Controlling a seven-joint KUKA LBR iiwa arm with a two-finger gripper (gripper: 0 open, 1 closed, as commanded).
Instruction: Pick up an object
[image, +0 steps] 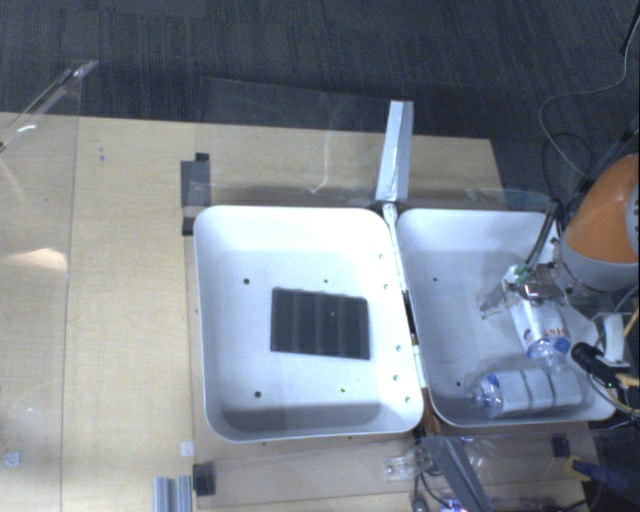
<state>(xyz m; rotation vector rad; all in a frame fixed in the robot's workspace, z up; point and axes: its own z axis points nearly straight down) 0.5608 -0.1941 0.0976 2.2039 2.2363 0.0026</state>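
Note:
Two clear plastic bottles lie in the right bin (450, 250). One bottle (524, 392) rests on its side along the bin's front wall, with its blue cap pointing left. The other bottle (538, 328) lies slanted just behind it, near the right wall. My gripper (512, 287) reaches down from the grey arm with the orange band (605, 215) and sits low in the bin, at the upper end of the slanted bottle. The view does not show whether it touches the bottle.
The left bin (230, 250) holds a dark ribbed rectangle (320, 323) at its middle. A grey upright bar (395, 150) stands behind the gap between the bins. Cables run along the right edge near the arm.

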